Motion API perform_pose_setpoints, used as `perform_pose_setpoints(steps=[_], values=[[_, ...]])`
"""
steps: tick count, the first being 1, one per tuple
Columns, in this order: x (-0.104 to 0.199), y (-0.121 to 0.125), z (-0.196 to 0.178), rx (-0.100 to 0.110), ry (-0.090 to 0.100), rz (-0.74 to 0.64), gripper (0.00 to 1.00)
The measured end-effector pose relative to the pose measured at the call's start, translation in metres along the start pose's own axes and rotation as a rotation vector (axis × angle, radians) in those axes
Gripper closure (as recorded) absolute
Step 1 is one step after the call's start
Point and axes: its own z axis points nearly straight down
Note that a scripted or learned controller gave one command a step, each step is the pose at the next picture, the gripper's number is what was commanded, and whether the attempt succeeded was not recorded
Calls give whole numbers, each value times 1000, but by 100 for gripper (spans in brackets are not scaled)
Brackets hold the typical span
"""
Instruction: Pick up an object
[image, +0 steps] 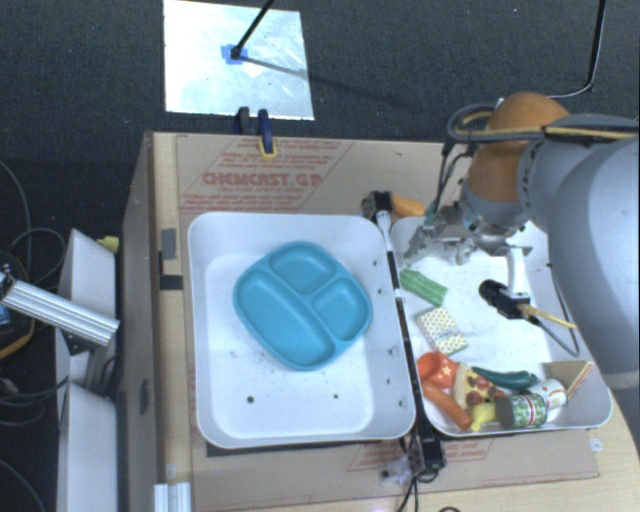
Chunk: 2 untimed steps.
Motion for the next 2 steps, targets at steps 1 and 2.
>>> perform_pose_setpoints(steps=[1,2], values=[[-2,0,0,0,0,2,0],[-5,0,0,0,0,3,0]])
